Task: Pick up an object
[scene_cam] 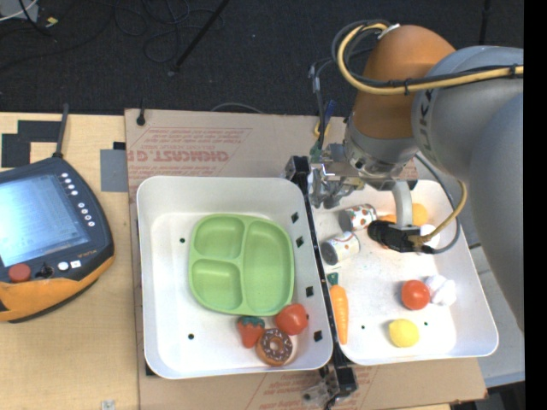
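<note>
I see the arm [444, 84] coming in from the right, its orange band over the far edge of the right bin [466, 336]. The gripper [329, 186] sits low at that bin's far-left corner, right by the divider w/ the left bin [162, 314]. Wrist and cabling cover most of it, so I can't tell its state, and I see nothing clearly held.

Right bin: a small red-and-white item [363, 216] just beside the gripper, hard to ID; a white cup-like piece [342, 248] near the left edge; a carrot [339, 312] along the left edge toward the near side; a red ball-like thing [415, 294] touching a white lump [442, 290] mid-bin; a yellow lemon-like piece [404, 333] near the front edge. Something orange/yellow [414, 216] by a black cable is partly hidden by the arm.

Left bin: green divided tray [244, 263] centre; strawberry [250, 330], donut [277, 347], tomato [291, 318] clustered at the near-right corner.

Pendant [47, 229] at the bench's left edge, cut off by frame.
</note>
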Robot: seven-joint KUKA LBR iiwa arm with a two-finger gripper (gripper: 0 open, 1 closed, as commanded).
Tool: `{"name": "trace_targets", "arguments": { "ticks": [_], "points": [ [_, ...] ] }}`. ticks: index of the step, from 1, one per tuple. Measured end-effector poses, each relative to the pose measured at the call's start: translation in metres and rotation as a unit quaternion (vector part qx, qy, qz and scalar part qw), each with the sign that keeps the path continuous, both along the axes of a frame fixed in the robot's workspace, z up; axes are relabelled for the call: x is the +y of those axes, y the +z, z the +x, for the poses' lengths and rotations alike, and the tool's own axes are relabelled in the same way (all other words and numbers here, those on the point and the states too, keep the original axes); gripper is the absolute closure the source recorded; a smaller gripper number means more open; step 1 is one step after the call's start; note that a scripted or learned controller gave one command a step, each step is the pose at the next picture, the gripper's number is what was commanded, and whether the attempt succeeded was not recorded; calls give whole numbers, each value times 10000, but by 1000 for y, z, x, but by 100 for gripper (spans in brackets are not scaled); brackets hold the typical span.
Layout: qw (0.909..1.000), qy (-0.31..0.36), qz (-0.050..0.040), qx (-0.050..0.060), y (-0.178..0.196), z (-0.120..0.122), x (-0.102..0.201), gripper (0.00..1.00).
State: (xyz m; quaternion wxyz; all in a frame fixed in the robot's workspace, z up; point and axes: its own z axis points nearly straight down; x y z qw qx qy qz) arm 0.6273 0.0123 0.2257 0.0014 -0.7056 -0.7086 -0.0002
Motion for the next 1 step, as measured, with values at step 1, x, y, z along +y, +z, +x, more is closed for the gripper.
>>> {"name": "trace_targets", "arguments": {
  "ticks": [1],
  "points": [
    [10000,0,-2,1,11,-8,53,100]
  ]
}}
